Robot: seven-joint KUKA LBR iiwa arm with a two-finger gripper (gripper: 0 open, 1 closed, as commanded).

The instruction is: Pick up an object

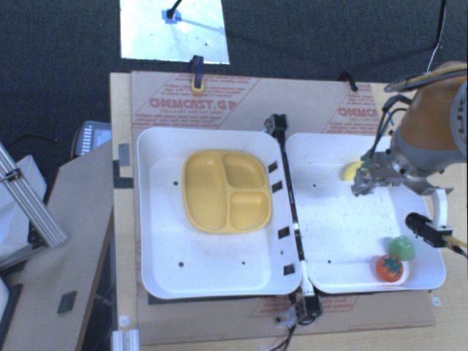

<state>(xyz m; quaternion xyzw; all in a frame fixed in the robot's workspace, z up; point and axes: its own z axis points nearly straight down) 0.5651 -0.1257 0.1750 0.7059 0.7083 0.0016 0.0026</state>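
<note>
Gripper is hovering low in the right bin, just beside a small yellow object near the bin's far side. Whether it is open or shut is impossible to tell (too small, too blurred). Yellow object is probably light, smooth and rounded, best pinched across its middle. Arm is reaching in from the right, wrist bending downward.

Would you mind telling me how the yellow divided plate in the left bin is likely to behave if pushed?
The yellow divided plate lies flat and broad, so it would probably slide rather than tip or roll. It looks like rigid moulded plastic, likely light. Its low rounded rim may make gripping awkward.
</note>
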